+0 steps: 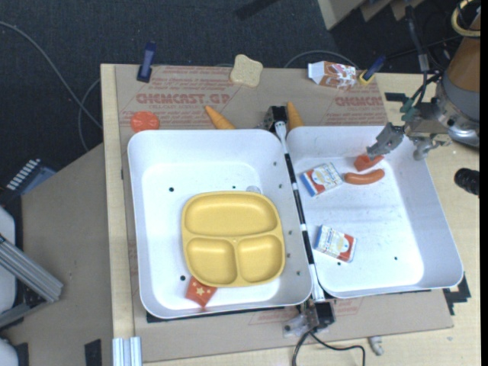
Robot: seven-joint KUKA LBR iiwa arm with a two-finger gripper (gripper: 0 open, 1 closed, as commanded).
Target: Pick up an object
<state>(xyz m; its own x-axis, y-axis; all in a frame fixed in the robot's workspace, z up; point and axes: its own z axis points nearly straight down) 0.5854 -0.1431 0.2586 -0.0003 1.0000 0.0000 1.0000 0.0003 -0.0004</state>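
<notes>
Nearest the camera, a red star-marked piece (200, 292) peeks out from under the yellow divided tray (233, 237) in the left bin (152, 204), and right of that tray, in the right bin (427, 227), lie two small cartons (335, 244) (321, 179) and a sausage (364, 178). Just right of and above the sausage, the end effector (381, 145) hangs over a small red piece (364, 161), and I cannot tell how its grasping parts stand. To do this well, I would centre squarely over the sausage's middle, align across its narrow width, and descend fully before closing.
</notes>
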